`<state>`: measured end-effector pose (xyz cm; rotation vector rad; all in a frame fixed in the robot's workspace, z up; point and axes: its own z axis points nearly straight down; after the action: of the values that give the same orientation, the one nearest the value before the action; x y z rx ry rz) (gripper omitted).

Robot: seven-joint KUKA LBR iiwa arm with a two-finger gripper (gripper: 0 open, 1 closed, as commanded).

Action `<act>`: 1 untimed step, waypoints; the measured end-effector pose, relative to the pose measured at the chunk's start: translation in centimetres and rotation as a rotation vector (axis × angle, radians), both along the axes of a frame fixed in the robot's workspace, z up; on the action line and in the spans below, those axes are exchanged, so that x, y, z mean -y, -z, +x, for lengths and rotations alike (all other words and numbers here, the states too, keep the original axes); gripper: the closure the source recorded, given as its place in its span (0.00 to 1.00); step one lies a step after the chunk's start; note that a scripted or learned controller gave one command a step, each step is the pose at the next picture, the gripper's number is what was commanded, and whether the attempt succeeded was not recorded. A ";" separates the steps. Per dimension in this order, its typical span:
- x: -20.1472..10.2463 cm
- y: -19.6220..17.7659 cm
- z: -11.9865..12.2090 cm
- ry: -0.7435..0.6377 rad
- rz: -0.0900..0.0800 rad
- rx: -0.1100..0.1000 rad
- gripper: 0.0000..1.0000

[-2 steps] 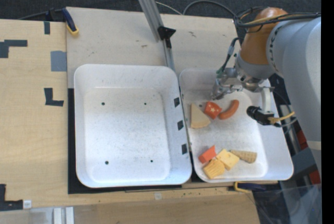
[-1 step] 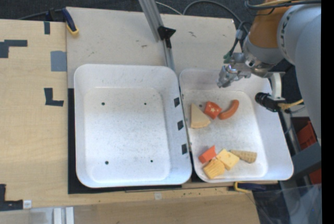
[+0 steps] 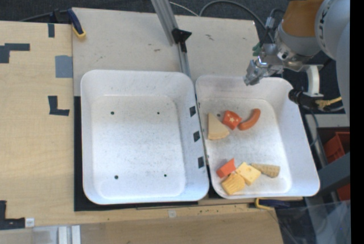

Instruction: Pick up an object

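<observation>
The right bin (image 3: pixel 296 123) holds several toy food pieces. A tan wedge (image 3: pixel 216 128), a small red tomato-like piece (image 3: pixel 231 119) and an orange-red sausage (image 3: pixel 249 119) lie near its middle. Toward the front sit a red-orange chunk (image 3: pixel 226 168), a yellow cheese block (image 3: pixel 248 172), an orange waffle-like piece (image 3: pixel 233 183) and a tan cone (image 3: pixel 267 169). My gripper (image 3: pixel 252 77) hangs over the bin's back rim, above and right of the sausage, with nothing seen in it.
The left bin (image 3: pixel 91 123) sits beside the right one, with a dark divider strip (image 3: pixel 196 135) between them. A slanted metal pole (image 3: pixel 165 7) rises behind the bins. Cables (image 3: pixel 227 7) trail across the bench at the back.
</observation>
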<state>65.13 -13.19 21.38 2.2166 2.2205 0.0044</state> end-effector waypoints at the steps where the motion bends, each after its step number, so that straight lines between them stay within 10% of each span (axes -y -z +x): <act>1: -4.5 0.4 -0.8 0.000 0.001 -0.007 1.00</act>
<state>64.37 -8.68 21.02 2.2200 2.2247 -0.0019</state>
